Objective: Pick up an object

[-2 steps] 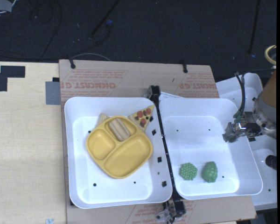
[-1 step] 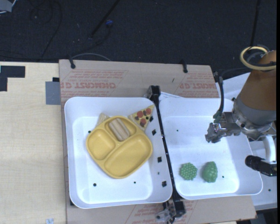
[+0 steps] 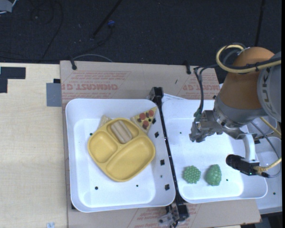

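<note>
In the right bin (image 3: 228, 194), the floor is mostly bare white, with open room along its left wall and centre, while the left bin (image 3: 80, 184) is crowded by a yellow divided tray (image 3: 128, 160) and a pizza slice toy (image 3: 146, 118). The gripper (image 3: 199, 132) hangs over the right bin's upper middle, whether parted or pressed together I cannot tell. Two bumpy green toys lie well apart from it near the front rim: a darker round one (image 3: 191, 174) and a paler one (image 3: 213, 175) just beside it.
</note>
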Robot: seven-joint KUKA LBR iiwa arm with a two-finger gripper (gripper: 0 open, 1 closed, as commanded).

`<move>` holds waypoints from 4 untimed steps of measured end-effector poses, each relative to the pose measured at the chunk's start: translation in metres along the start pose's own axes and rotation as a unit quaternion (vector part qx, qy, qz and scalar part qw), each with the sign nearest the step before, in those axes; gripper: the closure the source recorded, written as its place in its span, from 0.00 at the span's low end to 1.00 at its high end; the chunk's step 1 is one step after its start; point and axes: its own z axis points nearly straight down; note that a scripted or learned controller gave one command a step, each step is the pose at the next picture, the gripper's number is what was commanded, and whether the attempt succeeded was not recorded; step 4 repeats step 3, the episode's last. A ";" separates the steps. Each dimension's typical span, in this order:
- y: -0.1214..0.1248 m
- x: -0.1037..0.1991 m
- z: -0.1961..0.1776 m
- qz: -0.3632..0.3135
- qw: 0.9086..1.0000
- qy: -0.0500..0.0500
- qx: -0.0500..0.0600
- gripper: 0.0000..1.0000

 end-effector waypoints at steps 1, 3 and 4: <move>0.018 0.047 0.007 0.001 1.000 0.000 0.000 1.00; 0.031 0.150 0.005 0.001 1.000 -0.001 0.000 1.00; 0.031 0.150 0.005 0.001 1.000 -0.001 0.000 1.00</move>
